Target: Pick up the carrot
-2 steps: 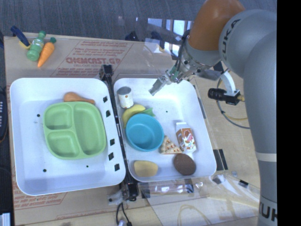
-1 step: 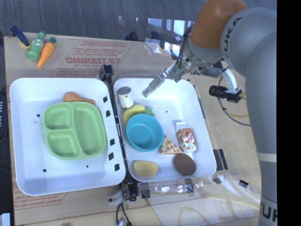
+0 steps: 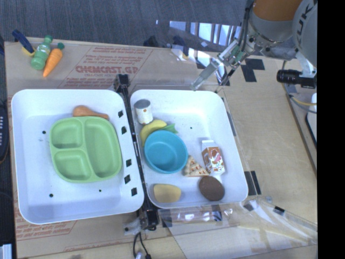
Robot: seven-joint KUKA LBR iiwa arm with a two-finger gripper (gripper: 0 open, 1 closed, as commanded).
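We saw the gripper (image 3: 211, 79) hovering over the right bin's (image 3: 229, 124) far rim, jaws parted and gripping nothing. The carrot (image 3: 89, 112), as we read it, lay well away from the jaws in the left bin (image 3: 24, 144), tucked against the green plate (image 3: 85, 148), awkward to reach.

A brown cardboard-covered bench (image 3: 269, 123) stands against dark grey ribbed flooring (image 3: 108, 9).

Orange obj (image 3: 89, 111) partly hidden behind green tray (image 3: 85, 148)
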